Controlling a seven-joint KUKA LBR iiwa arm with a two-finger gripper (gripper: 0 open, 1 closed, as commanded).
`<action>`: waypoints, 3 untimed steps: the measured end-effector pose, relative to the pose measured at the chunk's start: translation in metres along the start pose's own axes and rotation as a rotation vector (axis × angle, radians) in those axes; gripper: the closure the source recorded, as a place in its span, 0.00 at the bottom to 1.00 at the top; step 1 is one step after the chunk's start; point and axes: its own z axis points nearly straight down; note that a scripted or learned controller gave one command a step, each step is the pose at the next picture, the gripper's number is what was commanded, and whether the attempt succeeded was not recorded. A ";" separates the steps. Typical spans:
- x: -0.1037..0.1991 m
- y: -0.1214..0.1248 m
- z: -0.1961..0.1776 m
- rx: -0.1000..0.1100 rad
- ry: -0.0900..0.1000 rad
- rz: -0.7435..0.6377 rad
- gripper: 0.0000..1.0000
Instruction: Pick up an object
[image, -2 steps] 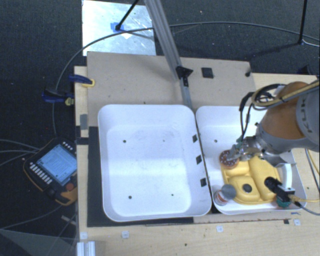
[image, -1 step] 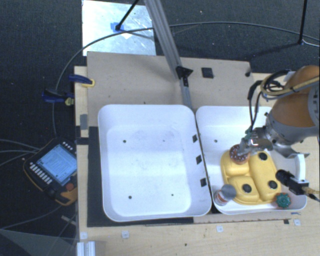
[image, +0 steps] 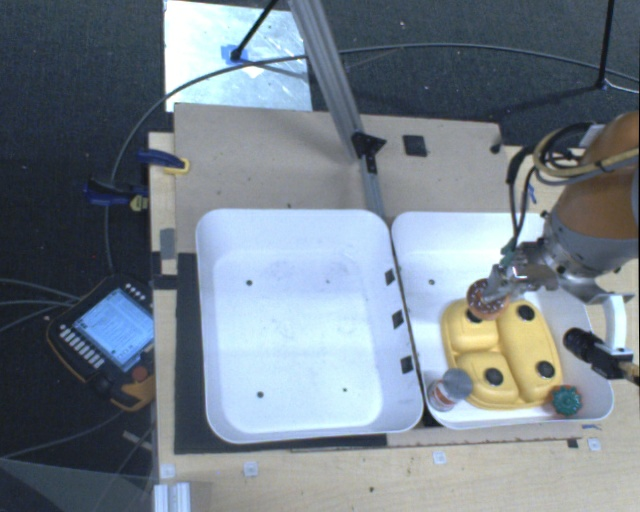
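Gripper (image: 490, 297): we see it low in the right bin (image: 425, 250), over the yellow toy (image: 505, 350); we cannot tell its grip.
Toy: lying in that bin.
Ball (image: 567, 401): near corner.

Brown bench (image: 300, 170) bearing two white bins side by side

Left bin (image: 295, 320) toward the bench's left and front edges; right bin (image: 430, 250) touching it, reaching the front right corner. Small black square (image: 415, 145) near the back edge, right of a black clamp (image: 366, 146) gripping a slanted grey pole (image: 335, 75). Blue and yellow clamps (image: 160, 160) on the back left corner. Black mat (image: 188, 350) along the left edge, under the left bin. Small white tags (image: 437, 458) along the front edge
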 end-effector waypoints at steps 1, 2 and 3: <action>0.057 0.019 0.005 0.001 0.002 -0.006 1.00; 0.108 0.029 0.011 0.002 0.003 -0.005 1.00; 0.170 0.036 0.003 0.001 0.003 -0.007 1.00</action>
